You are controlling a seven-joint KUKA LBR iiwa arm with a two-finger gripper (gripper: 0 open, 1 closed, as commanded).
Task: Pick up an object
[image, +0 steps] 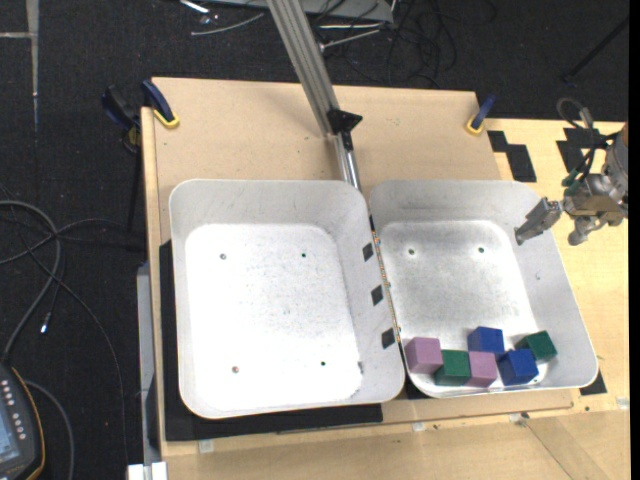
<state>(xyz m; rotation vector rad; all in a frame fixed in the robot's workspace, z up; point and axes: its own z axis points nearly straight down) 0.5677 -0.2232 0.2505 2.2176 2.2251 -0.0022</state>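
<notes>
Hovering at the right bin's (560,268) far rim, the gripper (562,224) spreads empty fingers wide; it should descend squarely over the blue cube (487,340), clear of neighbours

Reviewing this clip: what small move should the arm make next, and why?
Probably carry the hand toward the near corner of the right bin, above the blocks. It sits at the bin's far right rim with open fingers gripping nothing, while the blocks cluster along the near wall.
</notes>
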